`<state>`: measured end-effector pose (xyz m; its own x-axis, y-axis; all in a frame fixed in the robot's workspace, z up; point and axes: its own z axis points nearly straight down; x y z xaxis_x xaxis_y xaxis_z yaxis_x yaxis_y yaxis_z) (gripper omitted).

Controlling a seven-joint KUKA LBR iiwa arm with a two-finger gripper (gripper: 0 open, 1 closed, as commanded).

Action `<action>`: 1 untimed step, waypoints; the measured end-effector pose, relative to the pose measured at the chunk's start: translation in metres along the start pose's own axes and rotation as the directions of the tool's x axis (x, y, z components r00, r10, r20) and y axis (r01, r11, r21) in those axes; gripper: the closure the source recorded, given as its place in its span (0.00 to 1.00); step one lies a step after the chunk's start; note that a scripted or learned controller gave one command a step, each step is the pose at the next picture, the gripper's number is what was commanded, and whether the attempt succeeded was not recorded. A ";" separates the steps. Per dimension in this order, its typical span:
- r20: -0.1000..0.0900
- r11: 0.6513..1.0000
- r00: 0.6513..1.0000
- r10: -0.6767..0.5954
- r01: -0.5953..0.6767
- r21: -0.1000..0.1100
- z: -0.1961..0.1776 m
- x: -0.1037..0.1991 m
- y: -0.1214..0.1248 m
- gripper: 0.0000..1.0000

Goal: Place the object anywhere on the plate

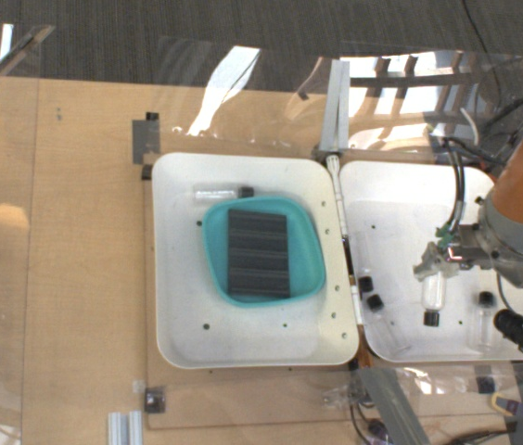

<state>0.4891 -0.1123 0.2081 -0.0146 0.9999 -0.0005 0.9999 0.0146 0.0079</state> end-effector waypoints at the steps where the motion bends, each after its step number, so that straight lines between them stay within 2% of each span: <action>1: 0.000 1.000 1.000 0.000 0.000 0.000 0.000 0.000 0.000 0.00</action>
